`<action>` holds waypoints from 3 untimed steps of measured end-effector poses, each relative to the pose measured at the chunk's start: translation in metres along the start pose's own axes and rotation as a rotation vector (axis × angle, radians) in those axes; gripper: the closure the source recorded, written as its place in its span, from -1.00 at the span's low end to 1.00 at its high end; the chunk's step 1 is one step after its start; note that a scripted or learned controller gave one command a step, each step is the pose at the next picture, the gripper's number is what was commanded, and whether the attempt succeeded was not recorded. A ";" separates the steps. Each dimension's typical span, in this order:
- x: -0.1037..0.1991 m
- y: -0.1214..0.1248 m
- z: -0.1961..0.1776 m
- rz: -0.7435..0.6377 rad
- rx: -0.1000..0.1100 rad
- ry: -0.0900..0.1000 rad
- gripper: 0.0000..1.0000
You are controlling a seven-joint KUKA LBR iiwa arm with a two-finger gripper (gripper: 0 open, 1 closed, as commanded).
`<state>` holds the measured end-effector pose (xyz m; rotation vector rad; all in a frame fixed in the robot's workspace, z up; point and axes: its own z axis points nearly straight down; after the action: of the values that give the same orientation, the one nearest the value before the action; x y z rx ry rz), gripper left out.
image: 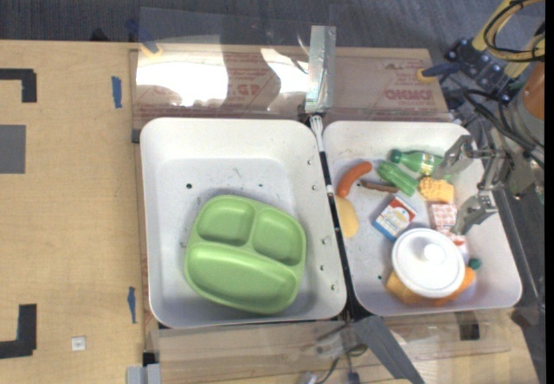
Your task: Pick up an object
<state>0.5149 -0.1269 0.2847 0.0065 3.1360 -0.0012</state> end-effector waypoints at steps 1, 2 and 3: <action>-0.003 0.032 0.100 0.408 -0.001 0.009 -1.00; 0.024 0.010 0.196 0.797 0.000 -0.010 -1.00; -0.005 0.008 0.197 1.167 -0.002 -0.003 -1.00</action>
<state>0.5213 -0.1195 0.0881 1.7325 2.6117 0.0063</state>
